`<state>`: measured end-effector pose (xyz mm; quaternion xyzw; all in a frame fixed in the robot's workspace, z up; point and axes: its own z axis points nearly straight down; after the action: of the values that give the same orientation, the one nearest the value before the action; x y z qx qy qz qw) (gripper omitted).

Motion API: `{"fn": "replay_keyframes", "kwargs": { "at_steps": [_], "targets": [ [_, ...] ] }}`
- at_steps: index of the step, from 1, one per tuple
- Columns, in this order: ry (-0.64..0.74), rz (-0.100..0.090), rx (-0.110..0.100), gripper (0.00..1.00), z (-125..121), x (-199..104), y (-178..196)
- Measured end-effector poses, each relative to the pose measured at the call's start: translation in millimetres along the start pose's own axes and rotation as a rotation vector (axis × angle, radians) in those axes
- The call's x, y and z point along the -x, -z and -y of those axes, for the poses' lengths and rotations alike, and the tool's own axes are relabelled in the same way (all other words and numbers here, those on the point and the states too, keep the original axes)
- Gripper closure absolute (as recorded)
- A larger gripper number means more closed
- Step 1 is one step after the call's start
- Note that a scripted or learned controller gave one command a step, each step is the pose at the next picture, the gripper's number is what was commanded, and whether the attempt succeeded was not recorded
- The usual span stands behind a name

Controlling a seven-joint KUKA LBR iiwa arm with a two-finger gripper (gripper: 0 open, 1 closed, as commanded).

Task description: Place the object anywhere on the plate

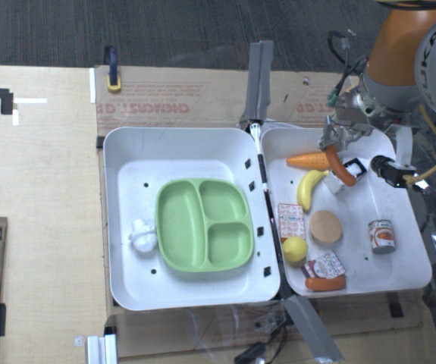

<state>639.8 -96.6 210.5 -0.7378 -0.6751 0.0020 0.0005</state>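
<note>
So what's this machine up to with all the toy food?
A grey and orange robot arm is reaching into the right bin, with its hand low over the carrot and an orange-red sausage-like piece at the far end. A banana, lemon, small can and other toy foods lie in the same bin. The green divided plate sits in the left bin with nothing on it yet.
</note>
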Motion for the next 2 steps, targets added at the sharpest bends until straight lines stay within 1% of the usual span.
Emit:
{"fn": "replay_keyframes", "kwargs": {
  "at_steps": [1,2],
  "targets": [
    [0.21,-0.001,0.0,1.0,12.8,-85.5,7.1],
    [0.318,-0.001,-0.001,1.0,76.6,-108.3,-20.6]
  ]
}}
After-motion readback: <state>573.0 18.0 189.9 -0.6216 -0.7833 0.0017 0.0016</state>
